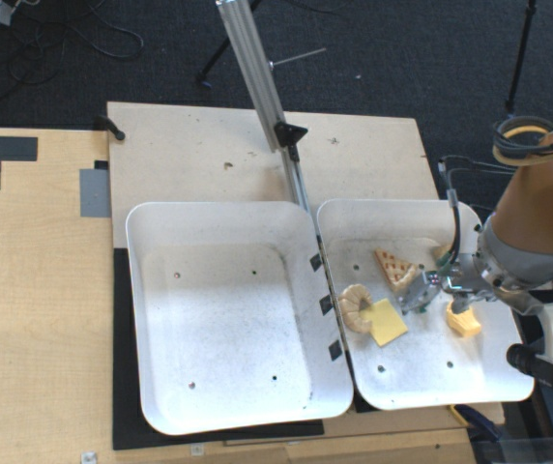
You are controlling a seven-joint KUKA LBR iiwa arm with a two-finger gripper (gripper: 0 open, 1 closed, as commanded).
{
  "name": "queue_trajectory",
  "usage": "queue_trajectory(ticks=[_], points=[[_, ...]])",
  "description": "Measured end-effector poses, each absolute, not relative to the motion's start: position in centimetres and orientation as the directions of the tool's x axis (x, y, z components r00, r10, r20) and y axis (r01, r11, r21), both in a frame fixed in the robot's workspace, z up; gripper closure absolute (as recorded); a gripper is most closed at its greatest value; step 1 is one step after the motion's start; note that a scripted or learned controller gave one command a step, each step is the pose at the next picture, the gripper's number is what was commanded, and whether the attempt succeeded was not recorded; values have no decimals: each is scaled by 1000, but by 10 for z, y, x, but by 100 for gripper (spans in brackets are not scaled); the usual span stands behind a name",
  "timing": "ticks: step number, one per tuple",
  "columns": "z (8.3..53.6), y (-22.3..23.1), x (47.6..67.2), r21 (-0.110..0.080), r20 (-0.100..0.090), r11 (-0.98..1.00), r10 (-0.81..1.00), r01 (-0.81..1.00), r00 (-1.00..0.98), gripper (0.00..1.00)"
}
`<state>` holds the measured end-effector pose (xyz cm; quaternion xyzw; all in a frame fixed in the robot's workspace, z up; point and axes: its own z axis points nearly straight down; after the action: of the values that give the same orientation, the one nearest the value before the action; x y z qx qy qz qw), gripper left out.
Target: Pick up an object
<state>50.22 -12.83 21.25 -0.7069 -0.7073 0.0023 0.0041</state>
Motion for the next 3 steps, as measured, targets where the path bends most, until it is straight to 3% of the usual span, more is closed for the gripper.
queue_trajectory(ticks=[1,3], points=[[215,-129,503,-3,1,-3,1000,1000,3,0],[116,-138,513,-9,2,-1,1000,1000,1,0]])
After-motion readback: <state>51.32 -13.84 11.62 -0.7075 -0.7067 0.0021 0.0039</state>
